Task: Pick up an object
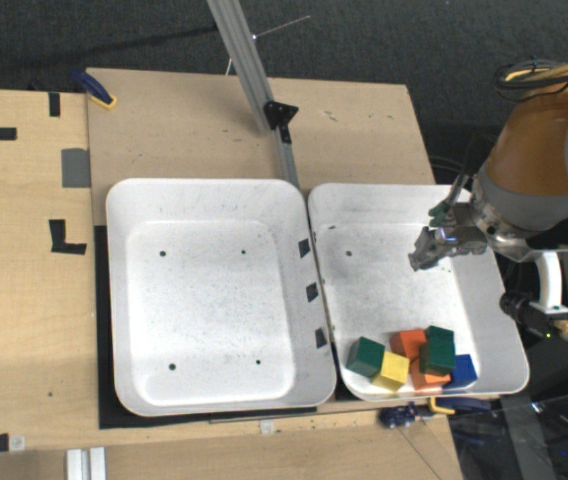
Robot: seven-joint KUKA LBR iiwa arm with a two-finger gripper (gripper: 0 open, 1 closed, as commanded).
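Several small blocks lie bunched in the near right corner of the right bin [384, 218]: a green block [366, 356], a yellow block [394, 369], an orange block [409, 343], a dark green block [440, 348] and a blue block [463, 369]. My gripper [430, 249] hangs over the right part of that bin, well behind the blocks and apart from them. I see nothing between its fingers, though they are small and dark.
The left bin [204, 298] sits beside the right one. A slanted metal pole [249, 63] crosses the bench behind the bins. The grey arm with its orange band [534, 158] enters from the right.
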